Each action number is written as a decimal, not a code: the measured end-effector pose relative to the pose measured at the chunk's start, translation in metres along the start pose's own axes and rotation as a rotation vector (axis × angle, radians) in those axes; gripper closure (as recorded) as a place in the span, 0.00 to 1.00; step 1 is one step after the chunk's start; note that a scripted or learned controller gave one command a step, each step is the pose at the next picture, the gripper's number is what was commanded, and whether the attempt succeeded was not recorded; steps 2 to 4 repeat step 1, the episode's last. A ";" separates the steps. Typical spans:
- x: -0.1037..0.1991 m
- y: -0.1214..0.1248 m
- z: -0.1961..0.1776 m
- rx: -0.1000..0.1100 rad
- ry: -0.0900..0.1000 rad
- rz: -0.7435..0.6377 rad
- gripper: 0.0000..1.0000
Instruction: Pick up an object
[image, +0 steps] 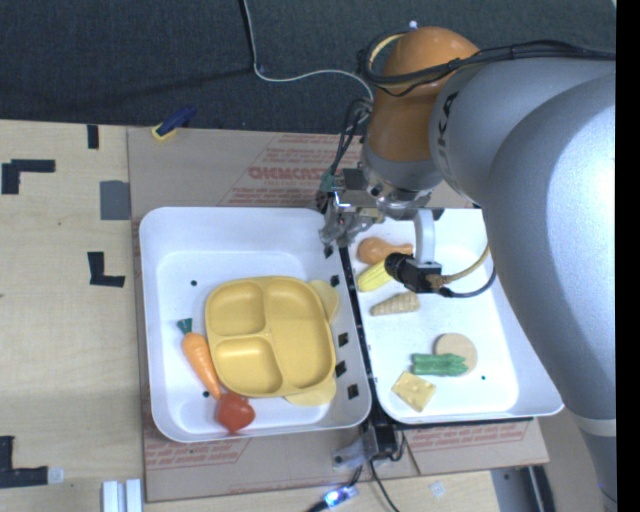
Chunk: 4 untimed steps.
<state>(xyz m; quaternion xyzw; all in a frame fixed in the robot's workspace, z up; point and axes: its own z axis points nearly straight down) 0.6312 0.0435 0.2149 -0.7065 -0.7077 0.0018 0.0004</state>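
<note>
Camera view places the gripper (345, 215) low over the far end of the shared wall between the two bins. Its state, open or closed, cannot be told from this angle, and no object is seen held in it.

Nearest objects, all referenced to the gripper:
- Orange piece (378, 249): just beside it, toward the near-right, in the right bin (530, 400).
- Yellow piece (372, 278): just beyond the orange piece, close to the shared wall.
- Beige piece (395, 303): further toward the near edge.
- Green piece (440, 364), lying against a round tan disc (458, 346), and a cheese wedge (413, 390): well apart, near-right.
- Tray (270, 335), carrot (200, 362) and red piece (235, 412): well apart, near-left, in the left bin (150, 230).

Judgement: the pick is not yet made; the orange or yellow piece is the likely target.

Risks from this position:
1. Wall strike. The gripper sits almost over the wall; a straight descent could land on the rim instead of an object.
2. Double contact. The orange and yellow pieces lie close together; a closure between them could push both aside.
3. Cable snag. A black hose fitting (405, 270) hangs just beside these pieces and could nudge them during descent.
4. Slip. The rounded pieces could squirt out under an off-centre closure.
</note>
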 end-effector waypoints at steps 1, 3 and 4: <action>-0.014 -0.009 -0.009 -0.001 0.001 0.002 1.00; -0.014 -0.009 -0.009 -0.001 0.001 0.002 1.00; -0.014 -0.009 -0.009 -0.001 0.001 0.002 1.00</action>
